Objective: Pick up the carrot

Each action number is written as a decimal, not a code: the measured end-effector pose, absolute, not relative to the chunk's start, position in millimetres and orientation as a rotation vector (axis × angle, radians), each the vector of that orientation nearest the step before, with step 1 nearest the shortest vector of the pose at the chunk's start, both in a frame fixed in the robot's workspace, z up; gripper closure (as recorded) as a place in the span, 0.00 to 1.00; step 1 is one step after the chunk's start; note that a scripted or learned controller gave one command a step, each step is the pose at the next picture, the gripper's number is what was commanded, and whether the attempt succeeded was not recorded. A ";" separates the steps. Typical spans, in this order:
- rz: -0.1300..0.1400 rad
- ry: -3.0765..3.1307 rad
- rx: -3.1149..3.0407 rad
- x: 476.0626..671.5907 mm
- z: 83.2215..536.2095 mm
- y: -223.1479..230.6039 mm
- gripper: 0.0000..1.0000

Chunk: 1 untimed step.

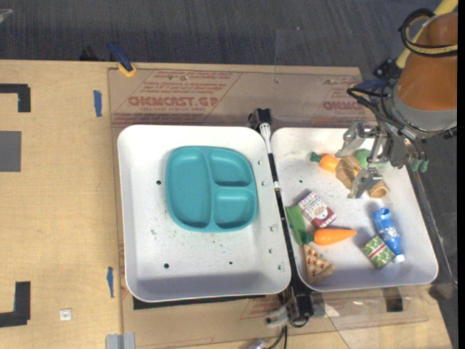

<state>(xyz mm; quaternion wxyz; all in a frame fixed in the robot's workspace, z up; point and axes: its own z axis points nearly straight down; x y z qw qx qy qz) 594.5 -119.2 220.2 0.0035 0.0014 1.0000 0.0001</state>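
Two shallow white plastic bins sit side by side on the tan wooden surface (58, 195). The left bin (138, 231) holds a teal plastic plate with three compartments (212, 187), lying flat near its middle. The right bin (418, 264) holds the small toys.

An orange plastic carrot with a green stub (334, 235) lies on its side low in the right bin, roughly level, with its tip pointing right. Just left of it is a green leafy piece (296, 220), and above that a small red-and-white carton (317, 209). Below the carrot rests a pizza-slice toy (317, 262). To the right are a blue bottle (386, 231) and a green patterned can (377, 251), touching each other.

A second orange vegetable toy with a green top (327, 161) lies near the bin's upper edge.

The metal claw (365, 167) hangs over the upper right part of the right bin, above a tan lumpy item (377, 188), well apart from the lower carrot. Whether the claw is released or clenched cannot be told.
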 end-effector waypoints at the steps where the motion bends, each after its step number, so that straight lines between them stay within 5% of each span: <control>1: -0.003 3.126 -0.138 588.4 98.5 -129.0 0.00</control>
